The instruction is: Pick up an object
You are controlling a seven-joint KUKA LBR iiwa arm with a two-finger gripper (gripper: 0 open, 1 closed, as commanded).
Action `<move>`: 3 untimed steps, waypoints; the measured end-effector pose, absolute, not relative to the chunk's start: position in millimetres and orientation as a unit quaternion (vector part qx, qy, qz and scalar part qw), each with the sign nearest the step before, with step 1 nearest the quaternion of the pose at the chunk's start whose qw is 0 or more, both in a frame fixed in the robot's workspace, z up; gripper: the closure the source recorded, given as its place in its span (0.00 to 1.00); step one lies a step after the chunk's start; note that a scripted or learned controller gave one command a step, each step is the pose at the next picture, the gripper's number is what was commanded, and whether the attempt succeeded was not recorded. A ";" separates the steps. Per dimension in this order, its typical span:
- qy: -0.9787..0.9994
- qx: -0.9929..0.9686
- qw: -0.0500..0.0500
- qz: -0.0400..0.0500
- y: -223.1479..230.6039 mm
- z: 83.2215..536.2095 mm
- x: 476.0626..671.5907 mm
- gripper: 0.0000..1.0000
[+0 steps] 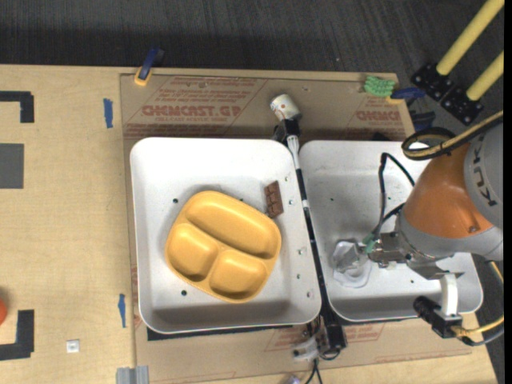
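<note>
One yellow three-part tray (224, 245) fills the left bin (152, 214); gripper (350, 260) state unclear.

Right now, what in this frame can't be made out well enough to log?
- Claw, camera view: the arm's wrist hides its fingers' spread.
- Clear object under the claw in the right bin: blurred, identity unclear.
- Small brown item beside the yellow tray: too small to identify.

one fixed camera looks down at a slant over both white bins (148, 214).
</note>
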State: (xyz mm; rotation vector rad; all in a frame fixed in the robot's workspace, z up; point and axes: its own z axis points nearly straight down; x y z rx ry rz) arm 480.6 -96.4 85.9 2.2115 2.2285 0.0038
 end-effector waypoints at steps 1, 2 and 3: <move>0.688 0.726 0.001 0.001 -102.5 85.8 507.1 0.00; 0.688 0.726 0.002 0.002 -96.7 86.6 564.7 0.00; 0.716 0.699 0.002 0.002 -101.2 86.8 565.7 0.00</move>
